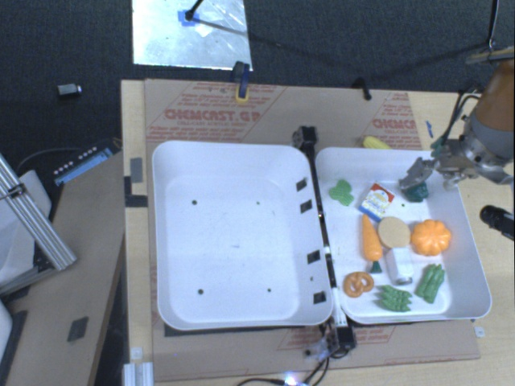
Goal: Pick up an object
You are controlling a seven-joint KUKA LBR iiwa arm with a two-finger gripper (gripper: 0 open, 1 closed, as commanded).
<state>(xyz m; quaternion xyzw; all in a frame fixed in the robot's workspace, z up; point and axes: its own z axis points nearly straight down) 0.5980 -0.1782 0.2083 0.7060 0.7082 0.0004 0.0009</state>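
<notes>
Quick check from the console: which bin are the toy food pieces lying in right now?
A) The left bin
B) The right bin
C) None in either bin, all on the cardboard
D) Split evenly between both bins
B: the pumpkin, carrot, pretzel and the other pieces all lie in the right bin, under the gripper.

Grey rounded arm (495, 123) seen at three o'clock, an orange band marked above the wrist, dark cables run along its left side, a pale metal gripper (420, 175) fitted at its end, dark teal tips noted.
</notes>
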